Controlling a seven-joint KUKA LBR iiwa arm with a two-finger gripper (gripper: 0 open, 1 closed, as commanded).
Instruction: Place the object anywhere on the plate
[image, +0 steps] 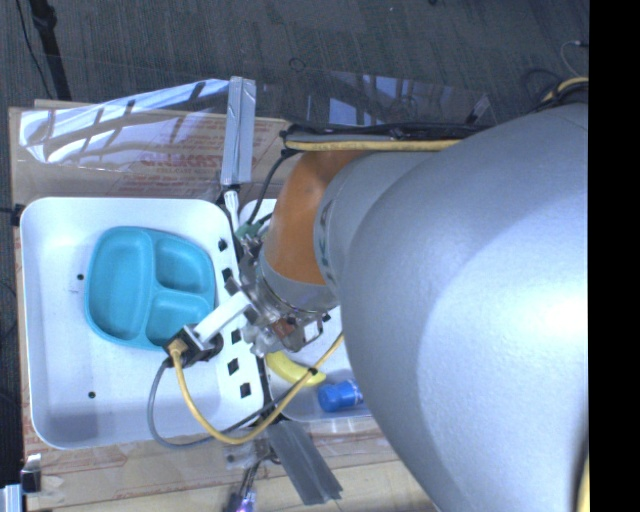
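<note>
Tool (262, 335) hardware sits low at the divider between the two white bins, mostly hidden under the arm's grey bulk (470, 300) and orange band (295, 230); whether it is spread or pressed together cannot be told. A yellow cable (200, 410) loops from beside it out over the left bin's floor. Just right of the tool, in the right bin (330, 420), lies a yellow, banana-like object (295, 370), partly covered by the wrist, with a blue object (340, 396) near it on the right. Left bin (50, 320) holds a light-blue divided plate (150, 285) with three compartments, lying flat near the bin's upper middle, apart from both objects. Worktop (130, 155) under the bins is brown and shows along the top edge.
</note>
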